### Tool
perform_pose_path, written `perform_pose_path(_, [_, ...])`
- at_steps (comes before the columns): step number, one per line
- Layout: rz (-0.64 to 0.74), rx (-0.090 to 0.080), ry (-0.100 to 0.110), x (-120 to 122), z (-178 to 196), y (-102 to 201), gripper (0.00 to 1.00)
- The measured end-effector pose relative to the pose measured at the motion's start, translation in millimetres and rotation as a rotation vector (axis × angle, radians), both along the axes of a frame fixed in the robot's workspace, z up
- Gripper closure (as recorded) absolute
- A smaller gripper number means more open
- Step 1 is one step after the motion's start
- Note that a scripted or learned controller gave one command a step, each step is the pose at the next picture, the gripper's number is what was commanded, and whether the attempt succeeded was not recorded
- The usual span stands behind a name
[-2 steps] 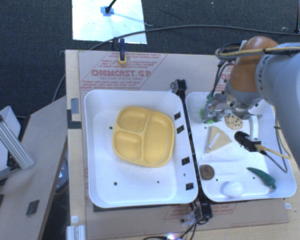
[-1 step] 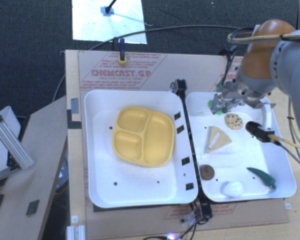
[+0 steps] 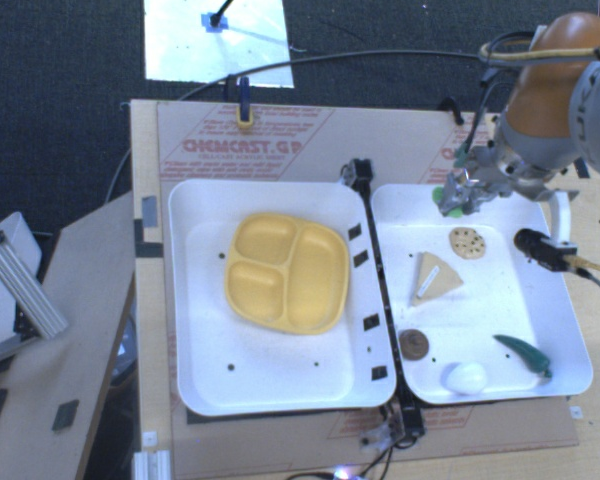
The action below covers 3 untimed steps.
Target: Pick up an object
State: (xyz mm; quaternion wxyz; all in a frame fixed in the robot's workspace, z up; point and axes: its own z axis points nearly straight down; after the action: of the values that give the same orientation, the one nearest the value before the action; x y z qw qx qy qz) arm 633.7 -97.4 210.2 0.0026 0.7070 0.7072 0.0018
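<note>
Between the fingers (image 3: 458, 196), green object (image 3: 450, 206)

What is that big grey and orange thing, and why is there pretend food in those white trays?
That grey and orange thing is a robot arm. It reaches in from the right side of the picture. The camera sits up high and looks down at a bench with two shallow white trays side by side.

The left tray holds a yellow plate with sections. The right tray holds small toy things: a cookie, a tan wedge, a brown disc, a white egg-like lump and a green pepper.

The arm's hand is at the top edge of the right tray. There is something green at its tip, but the picture is too blurry to tell whether it is holding anything. Its job is to pick up one object.
</note>
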Motion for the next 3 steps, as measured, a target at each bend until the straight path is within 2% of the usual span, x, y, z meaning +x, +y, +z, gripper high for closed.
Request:
perform_pose_path(1, [0.005,0.000,-0.003,10,60,3,1.00])
perform_pose_path(3, [0.010,0.003,0.004,19,50,116,1.00])
